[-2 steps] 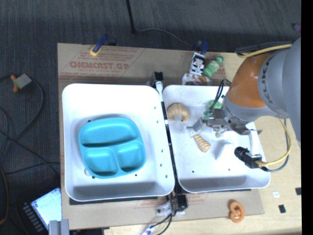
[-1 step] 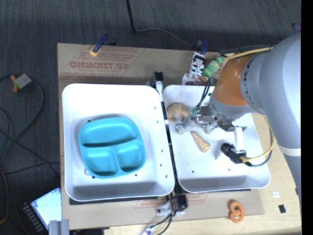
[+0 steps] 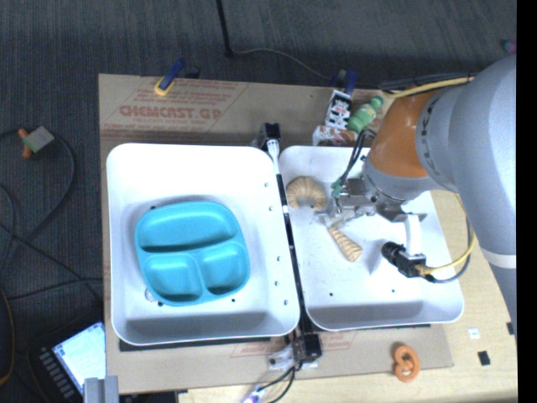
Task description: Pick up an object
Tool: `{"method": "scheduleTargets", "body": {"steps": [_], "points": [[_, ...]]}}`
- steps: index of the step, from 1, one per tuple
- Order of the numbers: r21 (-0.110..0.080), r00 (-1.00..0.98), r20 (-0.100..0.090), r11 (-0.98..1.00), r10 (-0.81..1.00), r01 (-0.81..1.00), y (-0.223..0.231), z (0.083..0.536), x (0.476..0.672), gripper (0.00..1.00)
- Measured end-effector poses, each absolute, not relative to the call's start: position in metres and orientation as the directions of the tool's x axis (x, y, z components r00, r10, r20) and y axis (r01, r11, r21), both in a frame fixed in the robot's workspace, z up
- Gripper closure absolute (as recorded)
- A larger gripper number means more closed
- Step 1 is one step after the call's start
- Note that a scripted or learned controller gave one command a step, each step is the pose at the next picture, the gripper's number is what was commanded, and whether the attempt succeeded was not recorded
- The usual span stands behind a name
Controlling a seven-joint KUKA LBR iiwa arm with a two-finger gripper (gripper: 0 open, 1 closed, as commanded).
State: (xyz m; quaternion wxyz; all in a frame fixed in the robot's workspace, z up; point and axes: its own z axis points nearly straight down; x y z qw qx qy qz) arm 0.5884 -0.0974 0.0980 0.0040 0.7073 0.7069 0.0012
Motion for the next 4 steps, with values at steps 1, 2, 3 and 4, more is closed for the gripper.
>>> {"method": "scheduleTargets", "body": {"steps": [1,2,3,4], "points": [[0.003,0.001,-0.005,-0.001,1.0,1.0,-0.22,0.153,0.668,1.0],[0.0,0.0,-0.003,0.0,1.0,1.0,-0.218,0.152,0.668,0.0],[0.006,0.0,-0.003,0.0,1.0,1.0,-0.172,0.088,0.607,0.0],[0.01,0.0,-0.007,0.0,1.0,1.0,-0.173,0.099,0.608,1.0]]}}
